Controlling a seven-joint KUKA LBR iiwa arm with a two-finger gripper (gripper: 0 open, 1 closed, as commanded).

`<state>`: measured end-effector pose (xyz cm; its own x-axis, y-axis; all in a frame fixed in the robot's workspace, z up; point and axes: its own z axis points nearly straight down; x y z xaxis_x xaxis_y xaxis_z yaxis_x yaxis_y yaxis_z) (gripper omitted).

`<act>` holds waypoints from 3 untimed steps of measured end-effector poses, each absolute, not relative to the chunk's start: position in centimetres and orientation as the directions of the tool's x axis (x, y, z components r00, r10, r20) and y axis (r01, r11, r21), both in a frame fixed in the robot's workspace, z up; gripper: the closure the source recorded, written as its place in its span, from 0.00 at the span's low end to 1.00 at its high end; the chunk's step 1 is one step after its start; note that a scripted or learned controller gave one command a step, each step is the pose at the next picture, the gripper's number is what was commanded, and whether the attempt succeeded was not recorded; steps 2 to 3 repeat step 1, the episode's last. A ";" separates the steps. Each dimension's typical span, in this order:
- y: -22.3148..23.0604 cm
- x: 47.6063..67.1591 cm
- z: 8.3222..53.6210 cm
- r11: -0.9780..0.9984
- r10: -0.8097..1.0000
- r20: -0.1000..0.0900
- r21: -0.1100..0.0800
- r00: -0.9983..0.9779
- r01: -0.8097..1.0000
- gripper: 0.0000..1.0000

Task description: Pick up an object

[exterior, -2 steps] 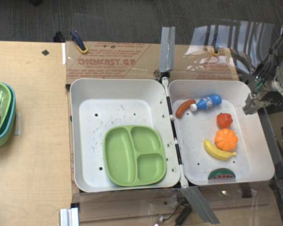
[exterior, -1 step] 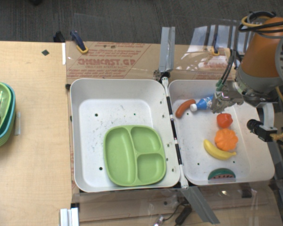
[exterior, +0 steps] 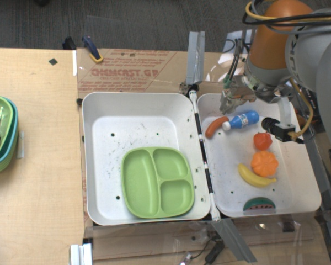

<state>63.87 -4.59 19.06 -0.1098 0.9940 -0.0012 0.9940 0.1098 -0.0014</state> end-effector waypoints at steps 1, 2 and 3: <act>2.8 65.4 19.1 0.184 0.983 -0.001 0.000 -0.184 0.983 1.00; 2.8 65.4 19.1 0.184 0.983 -0.001 0.000 -0.184 0.983 1.00; 2.8 65.4 19.1 0.184 0.983 -0.001 0.000 -0.184 0.983 1.00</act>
